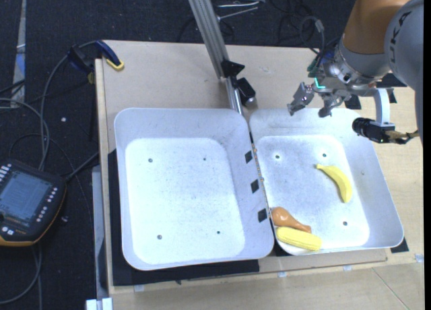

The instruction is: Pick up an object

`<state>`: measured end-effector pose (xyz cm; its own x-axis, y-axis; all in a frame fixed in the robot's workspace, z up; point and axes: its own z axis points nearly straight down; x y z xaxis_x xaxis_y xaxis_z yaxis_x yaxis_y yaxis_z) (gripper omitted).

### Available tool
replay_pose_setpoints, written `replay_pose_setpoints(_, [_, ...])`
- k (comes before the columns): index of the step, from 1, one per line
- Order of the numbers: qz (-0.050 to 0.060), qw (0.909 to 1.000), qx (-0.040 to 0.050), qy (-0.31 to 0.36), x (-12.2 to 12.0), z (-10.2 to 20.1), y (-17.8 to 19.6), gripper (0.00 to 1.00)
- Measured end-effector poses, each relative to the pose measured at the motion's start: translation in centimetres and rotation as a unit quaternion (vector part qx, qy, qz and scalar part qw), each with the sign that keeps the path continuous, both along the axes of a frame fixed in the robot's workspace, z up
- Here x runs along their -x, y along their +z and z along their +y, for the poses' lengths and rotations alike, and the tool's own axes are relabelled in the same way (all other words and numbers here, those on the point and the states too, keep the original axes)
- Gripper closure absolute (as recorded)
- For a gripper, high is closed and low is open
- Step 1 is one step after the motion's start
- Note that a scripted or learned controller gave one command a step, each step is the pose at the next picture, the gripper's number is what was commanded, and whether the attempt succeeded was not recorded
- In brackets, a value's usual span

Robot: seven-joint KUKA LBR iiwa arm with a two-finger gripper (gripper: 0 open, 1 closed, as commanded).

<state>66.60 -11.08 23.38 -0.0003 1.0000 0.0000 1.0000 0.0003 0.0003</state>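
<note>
Curved yellow banana (337,180) lies mid-floor in the shallow white right bin (377,180), room all round; two-finger gripper (312,103) spread, empty, above the bin's far rim.

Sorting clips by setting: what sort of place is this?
Probably a robotics lab: a grey-and-orange robot arm over two shallow white plastic bins, a handheld control pendant and loose cables on dark carpet.

Tan bench (168,76) bears two white bins (182,187).
</note>
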Motion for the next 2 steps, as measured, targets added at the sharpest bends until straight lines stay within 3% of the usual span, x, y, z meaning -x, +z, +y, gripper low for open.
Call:
replay_pose_setpoints(1, [0.0,1.0,-0.0001,0.0,0.0,0.0,0.0,0.0])
replay_pose_setpoints(2, [0.002,1.0,-0.0001,0.0,-0.6,-0.7,-5.0,0.0])
